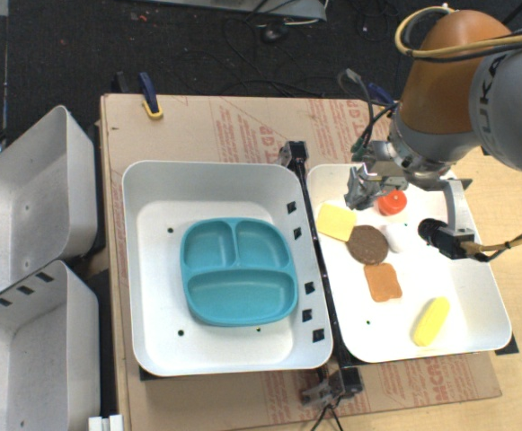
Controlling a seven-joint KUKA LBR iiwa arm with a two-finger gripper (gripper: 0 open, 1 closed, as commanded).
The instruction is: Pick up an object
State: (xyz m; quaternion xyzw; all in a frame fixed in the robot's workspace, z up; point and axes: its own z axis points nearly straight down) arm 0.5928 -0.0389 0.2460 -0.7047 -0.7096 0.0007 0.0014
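Observation:
In the right bin (pixel 476 321) lie a pale yellow wedge (pixel 336 222), a brown round disc (pixel 367 244), an orange-brown toast-like slab (pixel 383 282), a yellow oblong piece (pixel 430 321) and a small red ball (pixel 392 204). My gripper (pixel 367 189) hangs over the bin's far left part, just left of the red ball and above the yellow wedge. Nothing is visibly held.
The left bin (pixel 144 268) holds a teal divided tray (pixel 239 271). Two white tubs (pixel 27 268) stand off the bench at the left. A black bracket (pixel 445 237) of the arm hangs over the right bin. Cables trail behind the bench.

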